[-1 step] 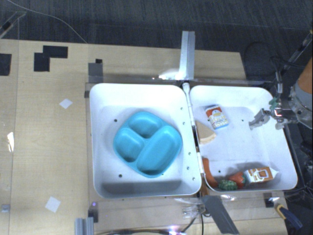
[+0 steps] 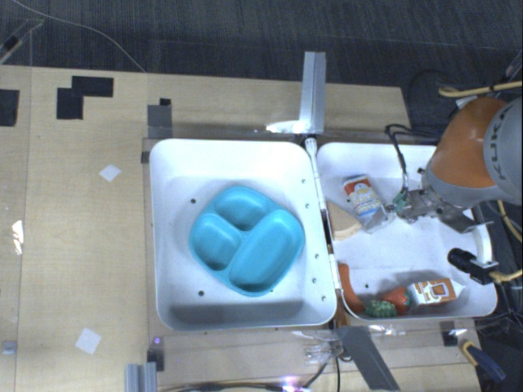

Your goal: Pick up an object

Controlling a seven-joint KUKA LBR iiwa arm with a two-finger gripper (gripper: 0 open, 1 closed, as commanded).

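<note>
In the right bin (image 2: 458,243) several small objects lie scattered. A white pouch with a red label (image 2: 360,196) rests near the bin's left wall, with a tan wooden piece (image 2: 346,230) just below it. My gripper (image 2: 392,210) is low in the bin, right beside the pouch's right edge, and the grey arm with its orange band (image 2: 466,149) comes in from the right. Along the front wall sit a red piece (image 2: 345,281), a green broccoli toy (image 2: 377,307), an orange-red piece (image 2: 397,297) and a small orange-and-white carton (image 2: 431,291).
The left bin (image 2: 167,219) holds a blue divided plate (image 2: 245,239). A metal post (image 2: 313,92) stands behind the ridge between the bins. Cables and a black fitting (image 2: 470,264) hang at the right bin's right side.
</note>
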